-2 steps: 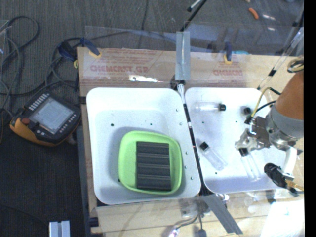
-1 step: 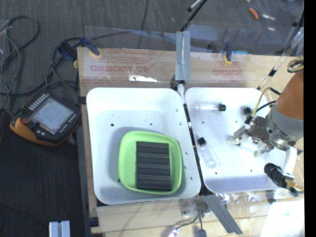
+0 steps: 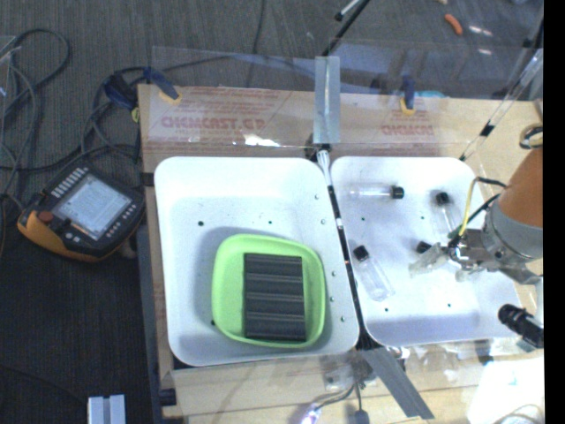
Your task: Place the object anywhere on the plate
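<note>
In the right bin (image 3: 459, 321), three clear black-capped vials (image 3: 375, 276), fingers (image 3: 431, 256) low among them, grip state unclear, green plate (image 3: 225, 281) left.

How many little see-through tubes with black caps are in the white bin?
3, maybe more hidden: top tube; right tube; tube near the divider. The arm covers part of the right bin.

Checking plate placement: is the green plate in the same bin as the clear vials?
No, the green plate sits in the left bin, while the clear vials lie in the right bin.
</note>
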You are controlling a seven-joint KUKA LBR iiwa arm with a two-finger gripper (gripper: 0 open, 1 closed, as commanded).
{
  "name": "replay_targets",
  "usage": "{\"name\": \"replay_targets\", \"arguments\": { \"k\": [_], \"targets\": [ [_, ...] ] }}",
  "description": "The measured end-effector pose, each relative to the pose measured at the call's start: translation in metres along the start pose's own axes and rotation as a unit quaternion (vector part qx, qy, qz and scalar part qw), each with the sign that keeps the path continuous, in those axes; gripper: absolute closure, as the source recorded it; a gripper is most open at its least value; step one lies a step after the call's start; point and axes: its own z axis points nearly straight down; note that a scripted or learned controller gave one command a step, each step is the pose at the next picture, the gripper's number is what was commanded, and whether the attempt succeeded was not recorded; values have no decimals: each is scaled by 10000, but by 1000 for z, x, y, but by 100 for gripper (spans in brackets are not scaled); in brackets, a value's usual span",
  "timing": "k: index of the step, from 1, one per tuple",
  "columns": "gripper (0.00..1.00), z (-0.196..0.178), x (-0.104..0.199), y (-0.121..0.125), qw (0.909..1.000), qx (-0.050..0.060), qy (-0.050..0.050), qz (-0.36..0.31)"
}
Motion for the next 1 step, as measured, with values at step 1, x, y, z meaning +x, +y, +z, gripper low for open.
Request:
{"name": "replay_targets", "arguments": {
  "k": [1],
  "targets": [
    [0, -124, 30, -1, 9949, -17, -5, -1011]
  ]
}}
